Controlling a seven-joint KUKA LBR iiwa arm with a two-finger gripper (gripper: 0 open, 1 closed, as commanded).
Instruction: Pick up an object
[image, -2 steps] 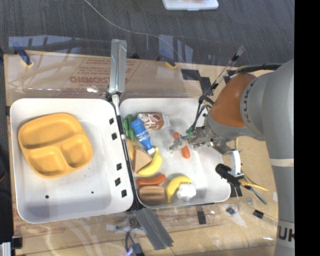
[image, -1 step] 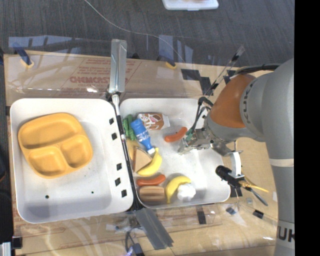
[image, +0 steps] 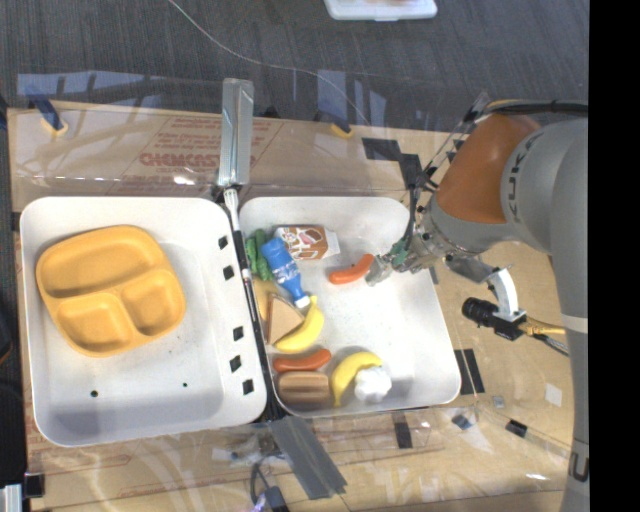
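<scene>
A small orange-red sausage (image: 350, 272) lies in the upper middle of the right bin (image: 420, 340). My gripper (image: 381, 267) reaches in from the right and sits low at the sausage's right end, touching or almost touching it. The grey wrist with its orange band (image: 480, 185) hangs above the bin's right wall. Whether the sausage is gripped cannot be made out at this angle.
Along the right bin's left side lie a brown-and-white packet (image: 303, 241), a blue bottle (image: 283, 268), a green item (image: 262, 250), a sandwich wedge (image: 283, 318), two bananas (image: 305, 330) (image: 352, 372), a red sausage (image: 302, 360) and a white lump (image: 373, 384). A yellow divided tray (image: 110, 285) rests in the left bin (image: 150, 400).
</scene>
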